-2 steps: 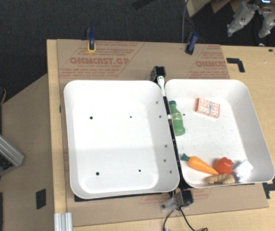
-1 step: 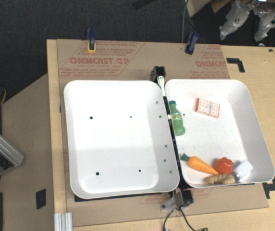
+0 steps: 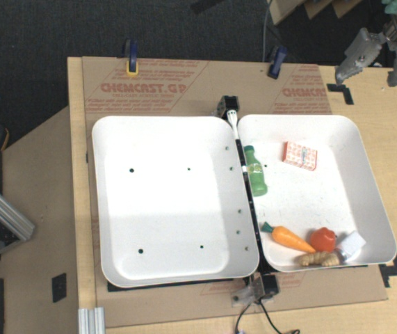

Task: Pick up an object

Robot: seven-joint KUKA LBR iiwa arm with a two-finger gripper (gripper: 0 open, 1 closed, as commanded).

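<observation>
The small green plastic bottle [image 3: 255, 172] against the right white bin's [image 3: 365, 158] inner wall looks light, stiff and slippery, best pinched across its body, while whether the tool [image 3: 382, 44] is open or closed I cannot tell.

Two white bins [image 3: 163, 200] [image 3: 337, 186]. One green bottle [image 3: 255, 170], one patterned box [image 3: 300, 156], one carrot [image 3: 290, 239], one tomato [image 3: 324, 239], one ginger root [image 3: 318, 259], one white block [image 3: 352, 245]. Two clamps [image 3: 131, 56] [image 3: 277, 60].

Robotics lab — clamped cardboard bench [image 3: 184, 82], two white bins [image 3: 115, 207]
</observation>
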